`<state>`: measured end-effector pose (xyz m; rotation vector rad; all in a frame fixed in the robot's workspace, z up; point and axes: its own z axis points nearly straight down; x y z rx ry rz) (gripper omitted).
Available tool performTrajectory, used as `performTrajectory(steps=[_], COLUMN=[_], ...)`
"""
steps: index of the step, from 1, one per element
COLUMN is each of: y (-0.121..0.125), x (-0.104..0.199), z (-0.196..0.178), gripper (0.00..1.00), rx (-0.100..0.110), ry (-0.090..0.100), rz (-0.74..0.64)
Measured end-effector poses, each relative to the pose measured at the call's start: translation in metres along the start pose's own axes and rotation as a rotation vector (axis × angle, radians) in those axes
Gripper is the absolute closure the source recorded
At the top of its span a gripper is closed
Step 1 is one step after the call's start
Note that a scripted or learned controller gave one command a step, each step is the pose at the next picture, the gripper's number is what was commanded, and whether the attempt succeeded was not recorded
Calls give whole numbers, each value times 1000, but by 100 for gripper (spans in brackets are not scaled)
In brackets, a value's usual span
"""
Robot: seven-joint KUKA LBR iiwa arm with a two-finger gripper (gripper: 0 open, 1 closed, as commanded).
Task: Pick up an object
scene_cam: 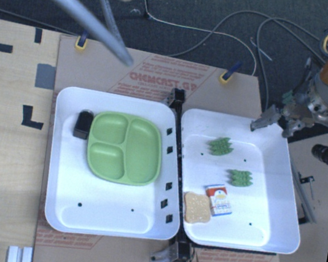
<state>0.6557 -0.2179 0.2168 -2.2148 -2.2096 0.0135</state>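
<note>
Camera view: we see the gripper (275, 119) up at the far right corner of the right bin (280, 178), fingers spread apart and nothing between them. It hangs over the rim, well apart from every item.

The right bin holds the candidates: a green leafy piece (220, 146) toward the far side, a second green piece (240, 178) nearer the middle, a small red-and-white carton (218, 199), and a tan slice of toast (196, 207) touching the carton's left side. The left bin (59, 197) holds a green divided plate (125, 149) with a small black block (83, 124) just beside its left edge.

We judge the step in hand to be the approach; no grasp has begun. The far green piece looks like the easiest target: closest to the gripper and standing clear of its neighbours. To do it well, we'd centre above it, come straight down and close across its narrow width. The toast and carton pair looks riskier, since the fingers could catch both or push one aside. Flat toast may also slip out.
</note>
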Motion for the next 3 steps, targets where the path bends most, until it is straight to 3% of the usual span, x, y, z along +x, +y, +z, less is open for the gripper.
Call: performTrajectory(steps=[1,3], y=[3,13], x=[1,9], z=[-10,104], gripper=[0,0], rx=[-14,-9], ry=[-3,-4], rz=[-4,-5])
